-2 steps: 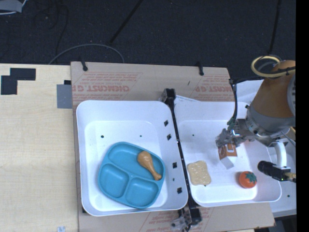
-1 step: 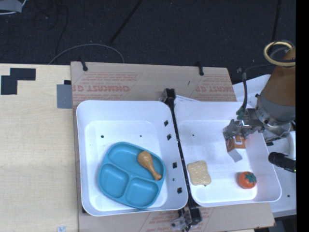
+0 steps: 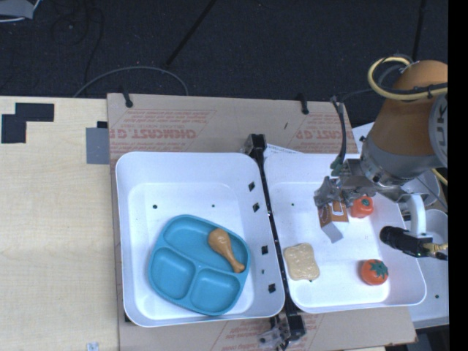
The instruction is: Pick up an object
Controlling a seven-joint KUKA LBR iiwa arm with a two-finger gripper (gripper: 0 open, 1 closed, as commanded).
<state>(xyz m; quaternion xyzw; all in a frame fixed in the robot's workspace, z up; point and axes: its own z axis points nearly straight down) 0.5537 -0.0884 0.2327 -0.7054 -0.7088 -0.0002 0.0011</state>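
Note:
My gripper [image 3: 333, 221] hangs over the upper middle of the right bin [image 3: 307, 170], below the grey arm with its orange band. A small orange-brown and white object [image 3: 337, 211] sits right at the gripper, and I cannot tell whether it is gripped. A small red-orange round item [image 3: 362, 207] lies just to its right. An orange-red tomato-like fruit [image 3: 374, 271] rests near the bin's front right corner. A beige cracker-like piece [image 3: 301, 262] lies at the front left of the right bin.
The left bin [image 3: 146, 178] holds a blue divided plate [image 3: 175, 273] with a brown toy drumstick [image 3: 227, 249] on it. A black divider [image 3: 267, 225] runs between the bins. A black-tipped fixture [image 3: 402, 240] sticks in at the right bin's right edge.

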